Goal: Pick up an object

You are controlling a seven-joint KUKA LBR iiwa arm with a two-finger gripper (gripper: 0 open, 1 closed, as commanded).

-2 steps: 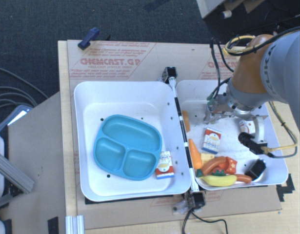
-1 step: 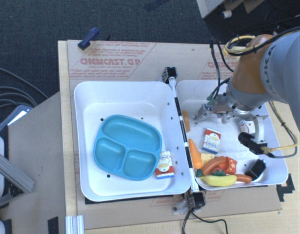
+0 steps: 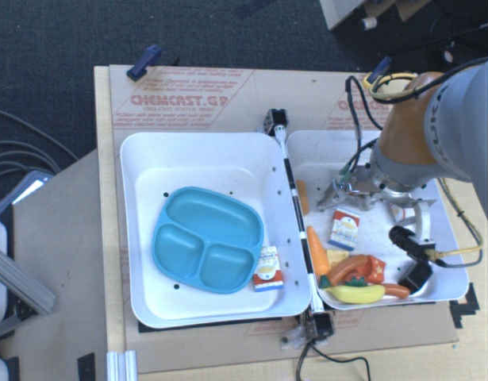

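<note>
My gripper (image 3: 347, 195) hangs over the upper middle of the right bin (image 3: 323, 145), with the grey arm and its orange band reaching in from the right. Just below it lies a small white, blue and orange carton (image 3: 344, 230). Along the bin's left wall lies a carrot (image 3: 316, 248). At the bin's front edge are a red pepper (image 3: 356, 268), a banana (image 3: 356, 294), a sausage (image 3: 394, 291) and a yellow cheese wedge (image 3: 336, 255). An orange piece (image 3: 303, 197) lies by the divider to the left of the gripper.
The left bin (image 3: 140, 173) holds a blue divided plate (image 3: 208, 239) and a small carton (image 3: 267, 267) at the plate's lower right. A black divider rail (image 3: 291, 189) runs between the bins. Cardboard (image 3: 180, 98) lies behind them.
</note>
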